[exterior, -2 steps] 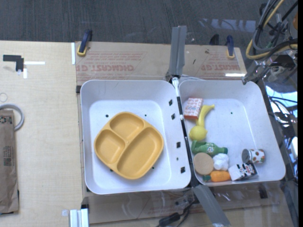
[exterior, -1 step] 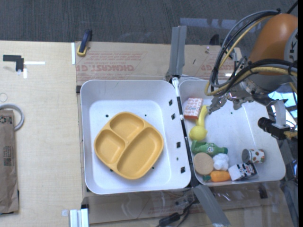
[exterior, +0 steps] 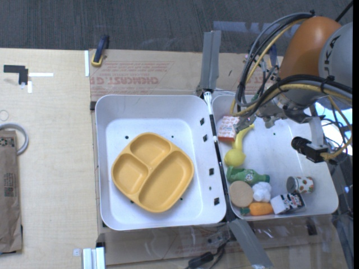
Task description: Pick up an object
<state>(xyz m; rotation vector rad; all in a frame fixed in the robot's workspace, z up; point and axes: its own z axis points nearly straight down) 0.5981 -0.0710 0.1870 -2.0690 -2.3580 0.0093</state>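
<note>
Yellow squash (exterior: 236, 150) lies just below the gripper (exterior: 263, 118).

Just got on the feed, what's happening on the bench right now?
The arm reaches in over the right bin, which holds a pile of small items: a yellow gourd, a green toy, an orange carrot and others. The left bin holds a yellow divided plate. Nothing looks lifted yet.

Dark grey carpet floor (exterior: 112, 10) beyond pale wooden bench (exterior: 50, 150).
</note>
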